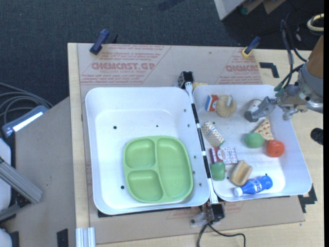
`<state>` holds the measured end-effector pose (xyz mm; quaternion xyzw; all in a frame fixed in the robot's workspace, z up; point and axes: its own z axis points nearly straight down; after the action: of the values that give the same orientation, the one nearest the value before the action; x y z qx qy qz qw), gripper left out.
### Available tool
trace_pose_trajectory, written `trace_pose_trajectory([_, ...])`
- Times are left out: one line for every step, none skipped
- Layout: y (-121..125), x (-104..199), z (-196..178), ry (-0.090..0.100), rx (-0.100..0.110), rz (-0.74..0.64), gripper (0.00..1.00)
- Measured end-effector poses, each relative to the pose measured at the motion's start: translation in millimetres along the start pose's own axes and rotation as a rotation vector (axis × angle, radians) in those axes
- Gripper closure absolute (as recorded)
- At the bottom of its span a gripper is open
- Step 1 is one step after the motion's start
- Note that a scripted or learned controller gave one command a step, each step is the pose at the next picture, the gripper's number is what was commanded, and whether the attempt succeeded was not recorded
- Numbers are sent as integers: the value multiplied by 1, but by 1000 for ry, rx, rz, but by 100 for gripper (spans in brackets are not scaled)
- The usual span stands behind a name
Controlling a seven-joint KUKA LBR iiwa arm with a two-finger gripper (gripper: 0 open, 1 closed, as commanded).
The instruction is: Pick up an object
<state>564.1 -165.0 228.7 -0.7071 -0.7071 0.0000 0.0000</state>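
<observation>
My gripper (pixel 255 110) hangs over the upper right part of the right bin (pixel 302 163), reaching in from the right edge. Just below it lies a tan wedge (pixel 264 129), with a green ball (pixel 253 140) and a red ball (pixel 275 148) a little nearer the front. To the gripper's left sit a tan round object (pixel 225 107) and a small red, white and blue carton (pixel 211 103). Nothing is visibly held.
The right bin also holds a patterned cylinder (pixel 212 134), a red and white packet (pixel 226 155), a green piece (pixel 217 170), a tan block (pixel 240 172) and a blue bottle (pixel 255 185). A green divided plate (pixel 157 169) lies in the left bin (pixel 103 107).
</observation>
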Motion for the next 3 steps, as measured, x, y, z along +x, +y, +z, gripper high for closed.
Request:
trace_pose_trajectory([-25,-31,107,0,2,1,0])
trace_pose_trajectory([-59,-51,145,6,4,-2,0])
trace_pose_trajectory([44,-53,105,-1,-4,-2,0])
